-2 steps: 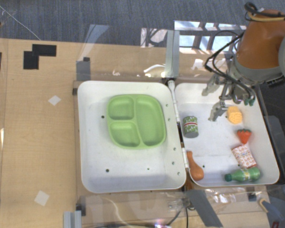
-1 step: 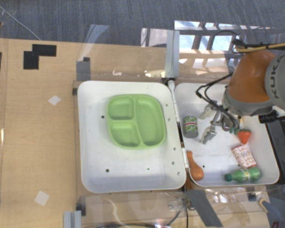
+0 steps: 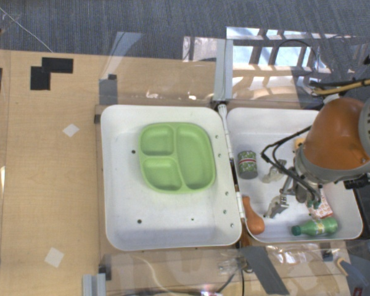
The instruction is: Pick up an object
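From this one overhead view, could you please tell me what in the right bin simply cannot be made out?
- Gripper: small and cluttered with cables, so its state is unclear.
- Packet with red print: partly covered by the arm's wrist; label unreadable.
- Can: label too small to read.
- Right bin: its far right side is hidden under the orange band.
- Green bottle: label blurred.

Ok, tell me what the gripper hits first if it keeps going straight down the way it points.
Probably the bare white floor of the right bin: the gripper points down between the small can and the green bottle. Depth is hard to judge from above.
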{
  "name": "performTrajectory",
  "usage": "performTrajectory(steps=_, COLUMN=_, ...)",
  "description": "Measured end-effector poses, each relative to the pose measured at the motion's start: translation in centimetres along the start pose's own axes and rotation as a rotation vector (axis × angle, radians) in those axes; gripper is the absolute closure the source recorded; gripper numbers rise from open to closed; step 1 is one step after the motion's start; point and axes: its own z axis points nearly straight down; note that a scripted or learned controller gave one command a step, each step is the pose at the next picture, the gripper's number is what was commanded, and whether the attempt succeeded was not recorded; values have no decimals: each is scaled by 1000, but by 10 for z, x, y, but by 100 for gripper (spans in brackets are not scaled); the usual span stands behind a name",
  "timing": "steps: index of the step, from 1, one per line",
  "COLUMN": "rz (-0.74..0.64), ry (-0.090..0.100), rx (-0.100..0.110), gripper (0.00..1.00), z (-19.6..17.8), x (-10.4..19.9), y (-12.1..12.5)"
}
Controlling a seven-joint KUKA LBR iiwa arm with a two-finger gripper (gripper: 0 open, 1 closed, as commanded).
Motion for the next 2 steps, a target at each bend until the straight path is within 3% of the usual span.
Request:
performTrajectory(steps=1, rz=-6, ry=-12, rx=0, gripper=100, z=-13, x=-4, y=2)
performTrajectory(steps=2, rz=-112, ry=-11, rx=-2, gripper=100, z=-96, x=20, y=54)
